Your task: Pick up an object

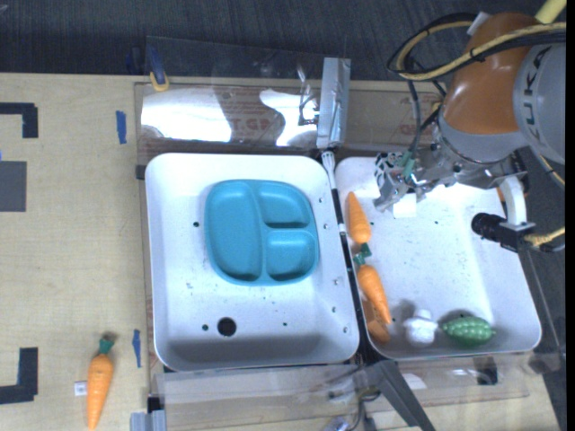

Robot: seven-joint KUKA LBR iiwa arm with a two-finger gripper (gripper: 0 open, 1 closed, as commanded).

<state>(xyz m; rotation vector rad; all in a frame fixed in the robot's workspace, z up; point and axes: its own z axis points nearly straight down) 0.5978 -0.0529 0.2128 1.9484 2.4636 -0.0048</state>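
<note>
- While the grey-and-orange KUKA arm [490, 79] reaches in from the right, its two-finger gripper [393, 183] hangs over the far left part of the right shallow white bin [521, 294]; whether it is apart or together cannot be told at this scale.
- Nothing is seen between its tips, so the pick is judged not yet made.
- Candidate objects lie in the right bin: an orange toy carrot [358, 220] against the left wall, just beside and below the gripper; a second orange toy carrot [373, 296] nearer the front; a small white rounded object [419, 329] and a green knobbly toy vegetable [467, 329] along the front wall.
- Left shallow white bin [171, 268] bears a blue divided plastic plate [261, 231].
- A third orange toy carrot [99, 378] lies outside the bins on the bench [63, 268], well apart from the arm.
- Remaining, as judged: descent, closure on one object, and lift.
</note>
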